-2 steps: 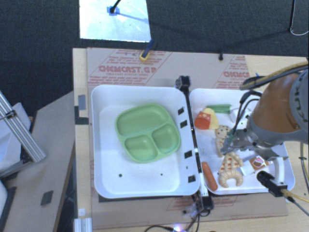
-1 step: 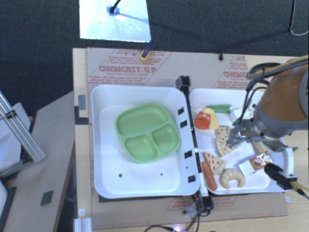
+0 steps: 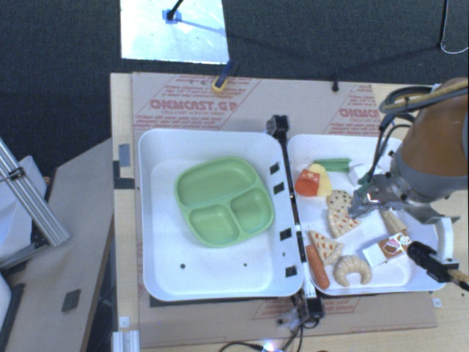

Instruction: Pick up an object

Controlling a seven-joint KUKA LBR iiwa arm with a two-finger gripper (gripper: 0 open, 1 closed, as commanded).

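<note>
Pizza slices (image 3: 339, 213) x2, 1 croissant (image 3: 352, 269), 1 hot dog (image 3: 317, 265) in R bin (image 3: 421, 281); hand (image 3: 360, 201) state unclear.

My gripper (image 3: 364, 199) down in the right bin (image 3: 418, 283), right among the toy food!

I'm reaching in from the right, fingertips low beside the upper pizza slice (image 3: 338, 213). Around me: a red-and-yellow piece (image 3: 311, 181), a green strip (image 3: 333, 164), a second pizza slice (image 3: 325, 246), a sausage (image 3: 317, 265), a croissant (image 3: 352, 269) and a small wrapped packet (image 3: 387, 247). Over in the left bin (image 3: 165, 270) sits a green divided tray (image 3: 223, 200), flat and well apart from me.
</note>
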